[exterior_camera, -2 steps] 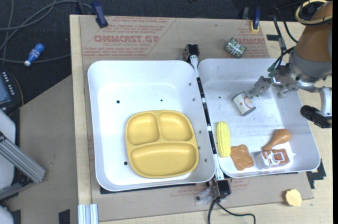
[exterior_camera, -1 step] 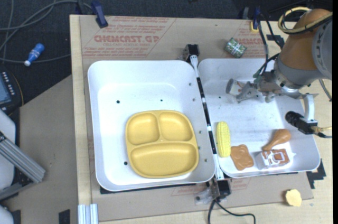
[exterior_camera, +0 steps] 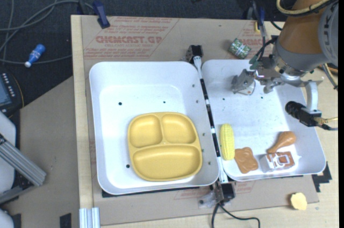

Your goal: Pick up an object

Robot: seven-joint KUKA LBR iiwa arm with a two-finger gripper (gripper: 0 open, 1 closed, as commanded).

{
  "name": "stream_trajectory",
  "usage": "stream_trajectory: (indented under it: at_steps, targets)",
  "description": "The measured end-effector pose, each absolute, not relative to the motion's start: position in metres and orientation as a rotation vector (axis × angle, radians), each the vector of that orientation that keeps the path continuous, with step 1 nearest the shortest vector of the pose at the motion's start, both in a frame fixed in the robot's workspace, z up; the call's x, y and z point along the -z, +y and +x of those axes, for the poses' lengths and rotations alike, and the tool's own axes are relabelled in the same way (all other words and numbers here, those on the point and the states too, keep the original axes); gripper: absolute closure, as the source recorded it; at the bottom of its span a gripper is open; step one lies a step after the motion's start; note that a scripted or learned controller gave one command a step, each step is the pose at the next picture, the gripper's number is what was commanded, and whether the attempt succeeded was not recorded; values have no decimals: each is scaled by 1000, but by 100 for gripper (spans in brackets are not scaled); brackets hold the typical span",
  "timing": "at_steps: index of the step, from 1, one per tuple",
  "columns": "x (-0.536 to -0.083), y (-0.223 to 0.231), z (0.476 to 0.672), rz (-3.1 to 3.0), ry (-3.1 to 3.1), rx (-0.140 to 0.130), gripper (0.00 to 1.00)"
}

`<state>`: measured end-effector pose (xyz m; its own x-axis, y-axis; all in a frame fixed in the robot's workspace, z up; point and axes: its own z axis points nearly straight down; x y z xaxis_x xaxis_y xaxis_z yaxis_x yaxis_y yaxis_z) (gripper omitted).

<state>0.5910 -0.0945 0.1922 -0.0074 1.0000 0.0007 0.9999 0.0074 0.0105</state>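
Claw [exterior_camera: 244, 83] low over the right bin's [exterior_camera: 252, 130] far end, too blurred and small to tell open or closed. Along the near edge: corn cob [exterior_camera: 227, 141], brown piece [exterior_camera: 245, 159], drumstick [exterior_camera: 283, 141]. Yellow tray [exterior_camera: 164, 145] in left bin [exterior_camera: 107, 114].

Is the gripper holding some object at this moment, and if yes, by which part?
Cannot be told. The gripper is above bare floor of the right bin; the toy food lies apart, near the front edge.
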Motion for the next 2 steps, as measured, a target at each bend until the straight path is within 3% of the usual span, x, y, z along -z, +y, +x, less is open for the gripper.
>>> stream_trajectory:
  at_steps: [1,2]
  targets:
    - [-90,-129,648,2217,2219,-2,0]
    - [-106,-128,647,2216,2219,-3,100]
